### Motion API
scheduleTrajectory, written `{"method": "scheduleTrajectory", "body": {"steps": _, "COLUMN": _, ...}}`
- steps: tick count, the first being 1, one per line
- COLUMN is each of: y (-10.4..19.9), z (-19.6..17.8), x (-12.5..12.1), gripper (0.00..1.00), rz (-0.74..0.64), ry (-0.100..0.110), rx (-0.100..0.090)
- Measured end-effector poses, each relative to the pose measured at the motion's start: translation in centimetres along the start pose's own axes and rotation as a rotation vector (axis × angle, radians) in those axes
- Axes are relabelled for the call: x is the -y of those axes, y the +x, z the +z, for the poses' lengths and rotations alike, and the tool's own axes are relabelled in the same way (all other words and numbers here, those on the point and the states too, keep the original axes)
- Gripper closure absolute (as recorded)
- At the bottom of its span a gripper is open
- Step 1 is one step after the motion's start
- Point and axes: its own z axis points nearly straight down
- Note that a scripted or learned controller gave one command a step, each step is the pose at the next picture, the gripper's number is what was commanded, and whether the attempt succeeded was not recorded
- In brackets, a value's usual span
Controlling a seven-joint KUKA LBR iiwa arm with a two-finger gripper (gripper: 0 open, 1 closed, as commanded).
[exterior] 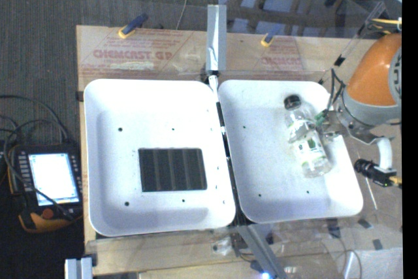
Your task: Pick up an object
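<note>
The gripper hung low over the right bin, right beside a clear bottle lying there; whether it was open, I cannot tell. A dark panel lay in the left bin. Nothing looked lifted yet.

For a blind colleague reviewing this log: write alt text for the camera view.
Seen from above, the grey and orange arm reaches from the right over the right white bin, its hand at a clear object near a small dark round thing. The left white bin holds a dark ridged rectangle.
</note>
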Motion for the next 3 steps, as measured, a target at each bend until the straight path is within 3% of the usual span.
{"method": "scheduleTrajectory", "body": {"steps": 1, "y": -1.1, "z": 3.4, "x": -3.1, "gripper": 0.00, "rz": -0.080, "ry": -0.003, "rx": -0.004}}
{"method": "scheduleTrajectory", "body": {"steps": 2, "y": -0.8, "z": 2.4, "x": -3.2, "gripper": 1.00, "rz": -0.083, "ry": -0.006, "rx": -0.006}}
{"method": "scheduleTrajectory", "body": {"steps": 3, "y": 6.6, "z": -6.1, "x": -8.0, "gripper": 1.00, "rz": 0.062, "ry": 0.003, "rx": -0.003}}
